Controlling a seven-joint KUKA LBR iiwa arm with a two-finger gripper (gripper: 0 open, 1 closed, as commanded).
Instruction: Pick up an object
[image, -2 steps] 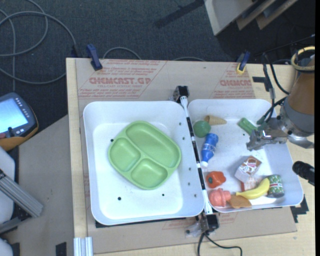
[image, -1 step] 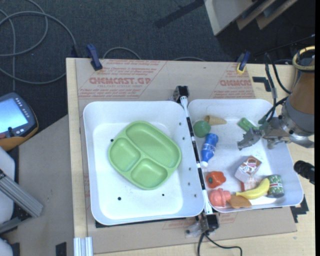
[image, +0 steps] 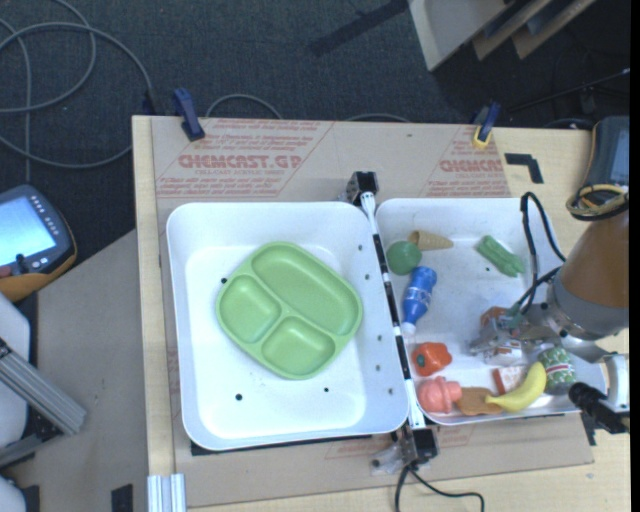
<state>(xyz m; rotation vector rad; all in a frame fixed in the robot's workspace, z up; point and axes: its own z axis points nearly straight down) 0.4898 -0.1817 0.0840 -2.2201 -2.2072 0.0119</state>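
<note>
Camera view had the gripper (image: 497, 335) low in the right bin (image: 455, 212), its grip impossible to judge, crowded by banana (image: 524, 388), tomato (image: 432, 357) and blue bottle (image: 417, 294).

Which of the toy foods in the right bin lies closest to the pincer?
The yellow banana, just below the pincer; the orange-red pepper lies farther left.

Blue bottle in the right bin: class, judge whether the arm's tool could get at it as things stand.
Probably yes. The blue bottle lies by the right bin's left wall with bare floor on its right side. The tool sits low in the same bin, with nothing between them.
</note>
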